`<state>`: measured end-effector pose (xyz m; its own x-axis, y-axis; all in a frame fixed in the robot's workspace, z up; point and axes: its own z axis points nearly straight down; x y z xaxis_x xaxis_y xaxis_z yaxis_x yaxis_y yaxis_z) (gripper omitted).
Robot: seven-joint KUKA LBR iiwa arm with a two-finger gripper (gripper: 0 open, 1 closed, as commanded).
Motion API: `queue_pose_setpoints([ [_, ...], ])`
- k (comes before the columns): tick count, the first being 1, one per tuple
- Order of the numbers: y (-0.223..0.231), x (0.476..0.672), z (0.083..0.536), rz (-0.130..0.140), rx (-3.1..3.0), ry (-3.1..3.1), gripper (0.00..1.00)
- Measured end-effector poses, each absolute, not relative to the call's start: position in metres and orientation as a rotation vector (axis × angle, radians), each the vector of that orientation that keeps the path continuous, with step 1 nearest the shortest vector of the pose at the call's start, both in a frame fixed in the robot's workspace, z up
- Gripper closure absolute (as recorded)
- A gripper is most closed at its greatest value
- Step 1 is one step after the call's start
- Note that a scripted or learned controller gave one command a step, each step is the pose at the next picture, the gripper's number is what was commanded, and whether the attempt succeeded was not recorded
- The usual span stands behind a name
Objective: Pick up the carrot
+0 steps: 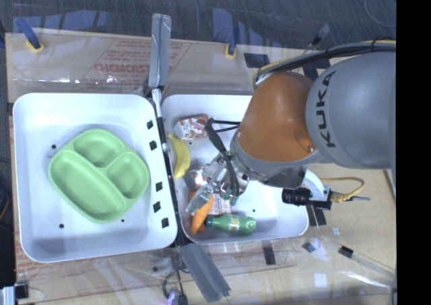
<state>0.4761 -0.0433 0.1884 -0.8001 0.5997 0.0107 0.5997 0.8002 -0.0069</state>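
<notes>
The orange carrot (pixel 200 215) lies near the front left corner of the right bin (pixel 289 229), tilted, just left of a green bottle (pixel 232 224). My gripper (pixel 214 186) hangs low over the bin, its metal fingers right above the carrot's upper end. The arm's orange band and grey body cover the bin's middle and right. I cannot make out whether the fingers touch the carrot or how far apart they stand.
A yellow banana (pixel 179 155) lies along the right bin's left wall, and a red and white packet (pixel 191 127) sits at its back. The left bin (pixel 34 229) holds a green divided plate (pixel 99 174). A grey divider bar (pixel 159 54) runs between the bins.
</notes>
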Motion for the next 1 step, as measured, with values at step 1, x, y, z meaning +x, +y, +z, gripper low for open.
queue_pose_setpoints([
  [1, -0.1007, 0.4761, 0.0887, 0.0, -1.011, -2.966, 0.0],
])
